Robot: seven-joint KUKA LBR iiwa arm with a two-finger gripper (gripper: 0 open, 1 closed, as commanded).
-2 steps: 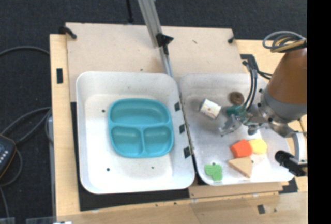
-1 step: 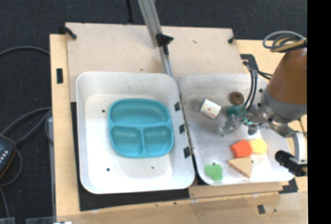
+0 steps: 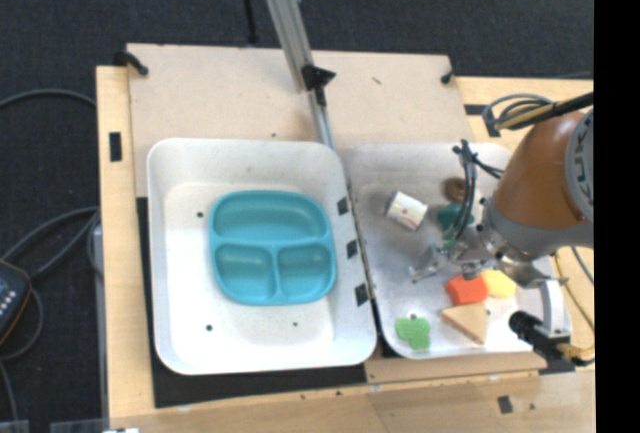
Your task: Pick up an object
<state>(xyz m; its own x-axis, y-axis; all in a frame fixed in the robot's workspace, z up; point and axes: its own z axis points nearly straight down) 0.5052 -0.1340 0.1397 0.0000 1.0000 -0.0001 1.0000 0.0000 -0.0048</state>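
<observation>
Orange block (image 3: 465,289) lies in the right bin (image 3: 375,171), crowded by a tan wedge (image 3: 468,323) at 6 o'clock and a yellow piece (image 3: 499,283) at 3. Whether the hand (image 3: 440,256) is open, I cannot tell. Risk: neighbours could get nudged, spoiling the grasp.

A teal tray (image 3: 271,248) sits in the white left bin (image 3: 170,221). The right bin (image 3: 385,176) holds an orange block (image 3: 465,289), yellow piece (image 3: 499,283), tan wedge (image 3: 468,323), green lump (image 3: 412,331), white cup (image 3: 406,209).
</observation>
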